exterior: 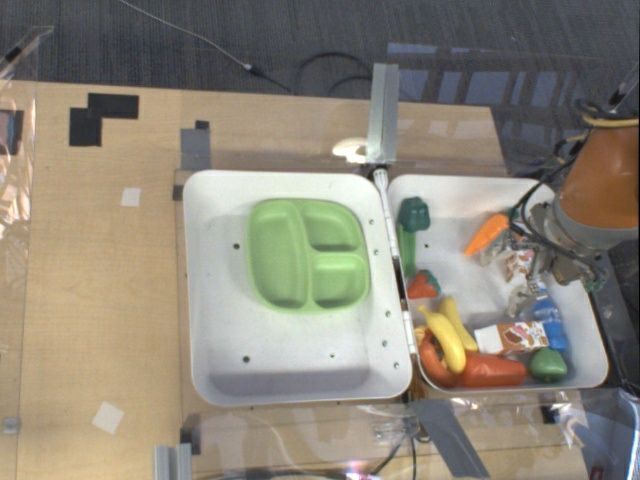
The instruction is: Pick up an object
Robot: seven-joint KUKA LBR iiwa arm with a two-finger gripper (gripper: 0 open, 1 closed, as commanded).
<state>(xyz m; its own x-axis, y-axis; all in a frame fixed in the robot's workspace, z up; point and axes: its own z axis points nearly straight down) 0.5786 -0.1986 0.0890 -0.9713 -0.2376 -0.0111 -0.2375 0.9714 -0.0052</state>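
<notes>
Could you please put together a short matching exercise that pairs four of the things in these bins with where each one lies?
Things:
1. green divided tray
2. banana
3. carrot
4. dark green toy

Places:
A. top left corner of the right bin
B. upper middle of the right bin, just left of the gripper
C. middle of the left bin
D. lower left of the right bin, lying over a red item

Pairs: 1-C, 2-D, 3-B, 4-A
</notes>
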